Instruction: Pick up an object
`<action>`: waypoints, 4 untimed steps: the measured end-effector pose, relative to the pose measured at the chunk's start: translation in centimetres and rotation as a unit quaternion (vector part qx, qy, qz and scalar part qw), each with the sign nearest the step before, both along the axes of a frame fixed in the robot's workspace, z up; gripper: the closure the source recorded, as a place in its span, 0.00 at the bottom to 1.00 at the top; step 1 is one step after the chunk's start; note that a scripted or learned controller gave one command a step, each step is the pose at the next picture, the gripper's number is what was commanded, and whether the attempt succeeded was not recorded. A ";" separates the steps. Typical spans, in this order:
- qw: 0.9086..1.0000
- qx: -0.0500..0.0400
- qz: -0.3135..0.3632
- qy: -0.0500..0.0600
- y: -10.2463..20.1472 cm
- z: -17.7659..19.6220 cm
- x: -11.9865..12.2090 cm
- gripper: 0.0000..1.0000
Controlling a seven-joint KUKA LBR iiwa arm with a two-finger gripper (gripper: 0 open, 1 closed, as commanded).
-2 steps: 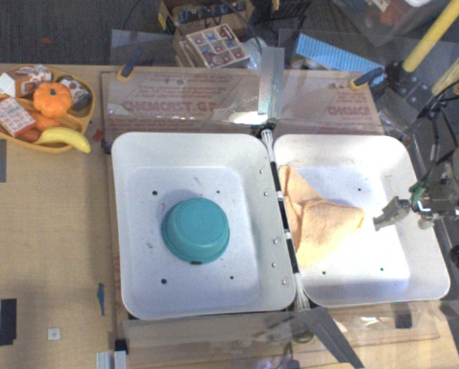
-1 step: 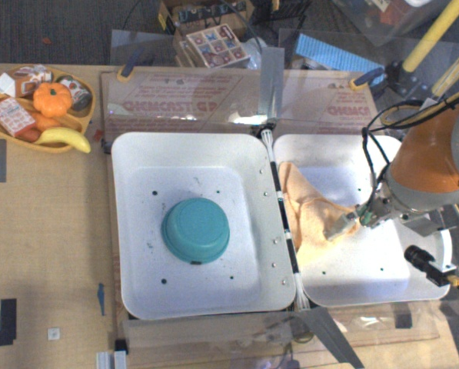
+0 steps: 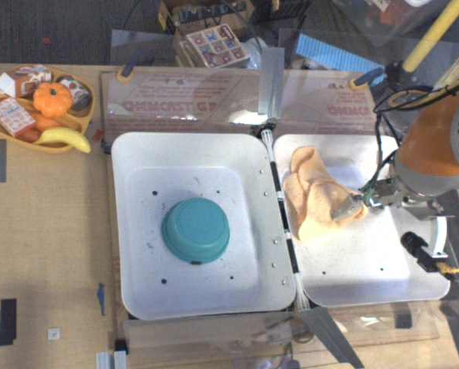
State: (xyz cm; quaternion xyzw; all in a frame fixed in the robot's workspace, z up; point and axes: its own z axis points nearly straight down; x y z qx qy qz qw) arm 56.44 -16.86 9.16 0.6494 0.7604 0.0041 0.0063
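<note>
A crumpled tan cloth lies in the left half of the right bin. My gripper reaches in from the right and sits low at the cloth's right edge, touching or overlapping its folds. The arm's orange band hangs above the bin's right side. An upturned teal bowl rests in the middle of the left bin, far from the gripper.
A yellow plate of toy fruit and snacks sits on the bench at the far left. Clear plastic panels stand behind both bins. A black cable connector dangles over the right bin's lower right.
</note>
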 end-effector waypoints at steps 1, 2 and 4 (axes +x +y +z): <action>0.999 -0.002 0.039 0.000 2.2 0.1 3.6 0.00; 0.997 -0.003 0.079 0.000 4.3 0.1 6.9 0.00; 0.994 -0.002 0.112 0.006 4.7 0.0 10.4 0.00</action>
